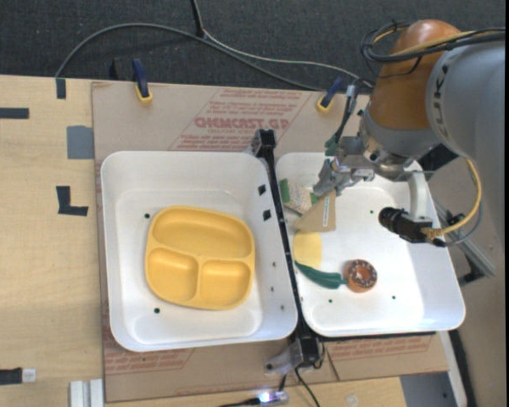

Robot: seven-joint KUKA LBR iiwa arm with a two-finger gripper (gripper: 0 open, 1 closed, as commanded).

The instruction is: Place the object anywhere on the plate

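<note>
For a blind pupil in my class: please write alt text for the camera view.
A grey robot arm's claw hangs over the right white bin, near a yellow slice, a green strip and a small frosted doughnut; the left white bin holds a yellow three-compartment plastic plate.

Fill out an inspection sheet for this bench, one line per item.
Surface: cardboard sheet on the bench, clamped at its far edge, bearing the left bin and the right bin.
Job's things: yellow three-compartment plate in the left bin; nothing on it.
Clutter: in the right bin, a doughnut, a green strip, a yellow piece and a tan card.
Grippers: hand low over the right bin's far left corner; finger state unclear.
Cables: black cable behind the bench.
Surroundings: dark floor.
</note>
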